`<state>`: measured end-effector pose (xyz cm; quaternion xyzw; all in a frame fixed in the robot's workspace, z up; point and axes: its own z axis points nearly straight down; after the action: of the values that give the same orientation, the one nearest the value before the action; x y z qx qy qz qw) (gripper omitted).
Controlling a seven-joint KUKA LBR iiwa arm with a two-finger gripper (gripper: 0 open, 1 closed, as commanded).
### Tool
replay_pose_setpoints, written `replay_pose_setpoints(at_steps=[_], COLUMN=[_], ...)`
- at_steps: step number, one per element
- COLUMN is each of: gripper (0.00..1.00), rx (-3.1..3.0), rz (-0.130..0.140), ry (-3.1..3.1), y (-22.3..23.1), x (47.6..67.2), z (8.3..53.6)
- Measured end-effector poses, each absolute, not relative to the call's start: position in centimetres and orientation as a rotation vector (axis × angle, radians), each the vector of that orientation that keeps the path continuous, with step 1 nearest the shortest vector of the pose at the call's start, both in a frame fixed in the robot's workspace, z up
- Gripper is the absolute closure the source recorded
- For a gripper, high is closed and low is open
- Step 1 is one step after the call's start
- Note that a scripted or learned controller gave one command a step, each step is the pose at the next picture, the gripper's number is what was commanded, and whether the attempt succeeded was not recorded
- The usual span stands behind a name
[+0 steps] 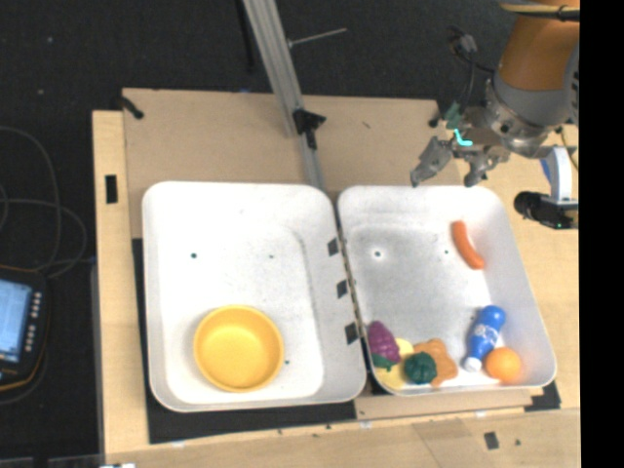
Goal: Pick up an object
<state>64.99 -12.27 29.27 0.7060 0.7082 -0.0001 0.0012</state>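
I had the gripper (451, 172) hanging above the far edge of the right bin (409, 261), its two fingers spread apart with nothing between them. No object was in hand yet. The nearest candidate was the orange sausage-shaped toy (468, 244), lying alone by the bin's right wall, just on the near side of the gripper. The rest sat crowded along the near rim: a purple piece (381, 341), a dark green one (420, 368), a blue and white bottle (485, 335) and an orange ball (503, 365). A yellow bowl (238, 347) sat in the left bin (224, 232).

I judged the sausage the best pick, since it had free space around it. To do it well I would have centred over its middle, turned the wrist so the fingers straddled its narrow width, and kept clear of the right wall on the way down.
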Motion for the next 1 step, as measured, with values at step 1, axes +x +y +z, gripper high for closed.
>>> replay_pose_setpoints(at_steps=[1], gripper=[0.00], rx=[2.218], rz=[-0.007], ry=[2.227], y=[-11.82], x=[65.51], z=[23.28])
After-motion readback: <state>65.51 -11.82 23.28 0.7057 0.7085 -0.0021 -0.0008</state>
